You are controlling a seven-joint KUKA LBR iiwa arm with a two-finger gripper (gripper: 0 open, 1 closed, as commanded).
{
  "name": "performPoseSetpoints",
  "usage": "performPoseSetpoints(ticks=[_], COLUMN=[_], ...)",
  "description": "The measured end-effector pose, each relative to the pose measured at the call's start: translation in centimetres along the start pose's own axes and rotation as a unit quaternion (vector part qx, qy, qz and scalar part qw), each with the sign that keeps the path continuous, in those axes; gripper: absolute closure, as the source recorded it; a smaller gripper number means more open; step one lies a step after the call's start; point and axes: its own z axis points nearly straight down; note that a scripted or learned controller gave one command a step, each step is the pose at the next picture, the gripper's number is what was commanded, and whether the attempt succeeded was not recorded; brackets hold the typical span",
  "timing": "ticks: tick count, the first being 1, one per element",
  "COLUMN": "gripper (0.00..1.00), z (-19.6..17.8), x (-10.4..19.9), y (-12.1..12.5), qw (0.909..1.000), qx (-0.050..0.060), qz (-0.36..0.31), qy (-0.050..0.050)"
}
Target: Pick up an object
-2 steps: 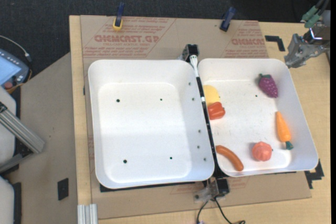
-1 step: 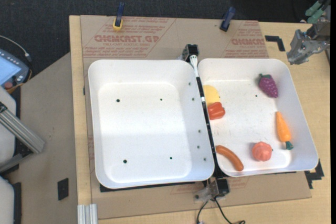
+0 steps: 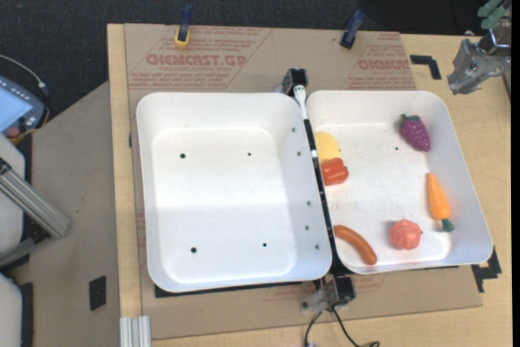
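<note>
The right bin [image 3: 382, 144] holds several toy foods. A purple grape bunch [image 3: 414, 132] lies near its back right corner. A yellow piece [image 3: 326, 145] and a red pepper [image 3: 334, 171] sit against the divider on the bin's left side. An orange carrot [image 3: 439, 198] lies along the right wall. A pinkish-red round fruit [image 3: 405, 234] and an orange-red sausage [image 3: 355, 244] rest near the front wall. My gripper [image 3: 474, 67] hangs beyond the bin's back right corner, over the bench, apart from every object.
The left bin [image 3: 215, 191] sits beside the right one, joined along a black strip [image 3: 311, 166]. Both rest on a cardboard sheet [image 3: 244, 53] held by a yellow-and-blue clamp [image 3: 184, 27] and a blue clamp [image 3: 353, 28] at the back edge.
</note>
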Motion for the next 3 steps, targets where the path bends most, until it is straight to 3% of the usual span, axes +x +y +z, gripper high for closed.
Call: performPoseSetpoints(ticks=[3], gripper=[1.0], z=[-3.2], x=[0.0], y=[0.4], qw=[1.0], qx=[-0.007], qz=[-0.001], qy=[-0.002])
